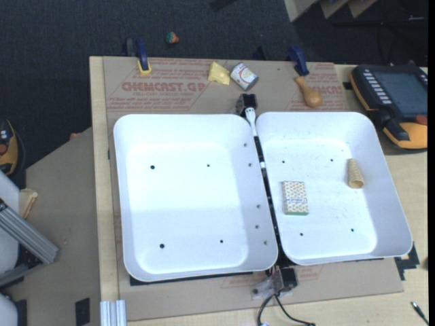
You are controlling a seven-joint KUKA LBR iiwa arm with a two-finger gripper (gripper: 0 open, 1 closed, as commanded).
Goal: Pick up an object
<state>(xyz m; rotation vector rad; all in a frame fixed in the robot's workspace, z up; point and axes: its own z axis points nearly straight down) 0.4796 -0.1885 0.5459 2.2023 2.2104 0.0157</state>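
Both bins, left (183, 131) and right (319, 124), were white with small black dots. A speckled green-and-white pad (295, 197) lay near the right bin's left edge; a tan cone (355, 173) lay near its right edge. The bench board (170, 85) was brown with red lettering. At its back edge sat blue clamps (142, 51), a yellow wedge (219, 74) and a tan wooden piece (309, 92).

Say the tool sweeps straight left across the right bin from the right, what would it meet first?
Probably the tan cone, near the right bin rim; the patterned box lies farther left, though depth is unclear.
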